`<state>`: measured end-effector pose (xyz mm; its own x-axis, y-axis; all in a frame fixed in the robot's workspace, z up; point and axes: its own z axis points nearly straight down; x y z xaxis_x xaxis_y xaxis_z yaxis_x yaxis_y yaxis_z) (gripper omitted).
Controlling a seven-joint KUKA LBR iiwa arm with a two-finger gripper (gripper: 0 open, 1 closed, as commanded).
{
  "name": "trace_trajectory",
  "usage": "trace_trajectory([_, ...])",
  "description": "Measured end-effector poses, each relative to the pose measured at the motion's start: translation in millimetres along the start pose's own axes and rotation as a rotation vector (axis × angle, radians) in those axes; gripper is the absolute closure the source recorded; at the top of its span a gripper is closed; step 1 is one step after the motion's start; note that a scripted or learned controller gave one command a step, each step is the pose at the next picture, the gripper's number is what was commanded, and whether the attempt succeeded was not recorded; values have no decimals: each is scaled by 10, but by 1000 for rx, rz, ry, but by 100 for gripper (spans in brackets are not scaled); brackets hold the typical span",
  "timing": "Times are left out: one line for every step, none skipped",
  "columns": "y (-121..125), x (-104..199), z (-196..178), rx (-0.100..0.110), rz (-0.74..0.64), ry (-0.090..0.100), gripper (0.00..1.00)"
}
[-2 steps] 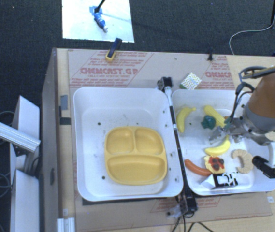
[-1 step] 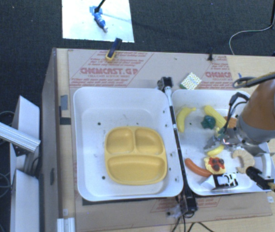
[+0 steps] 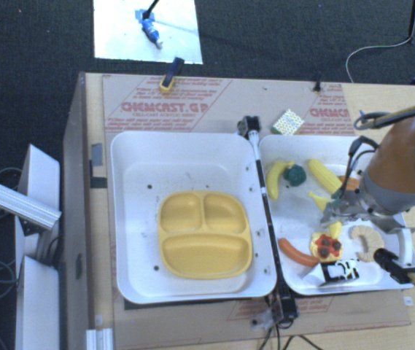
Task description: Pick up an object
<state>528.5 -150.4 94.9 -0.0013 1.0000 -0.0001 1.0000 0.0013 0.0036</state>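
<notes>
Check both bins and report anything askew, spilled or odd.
Nothing looks spilled or damaged. The yellow divided tray lies flat in the left bin. The right bin is crowded: banana, corn cob and hot dog lie loose at mixed angles, with the gripper low among them.

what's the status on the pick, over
Gripper down in the right bin, among toy food. No object seen between its fingers. Hot dog, banana and corn loose around it. Yellow tray in the left bin.

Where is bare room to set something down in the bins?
Left bin: bare floor rings the yellow tray, widest along the far wall. Right bin: crowded, with banana, corn and hot dog packed around the claw.
</notes>
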Motion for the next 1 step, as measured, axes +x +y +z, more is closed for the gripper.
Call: trace_trajectory([508, 981, -901, 0, -3, 1, 100])
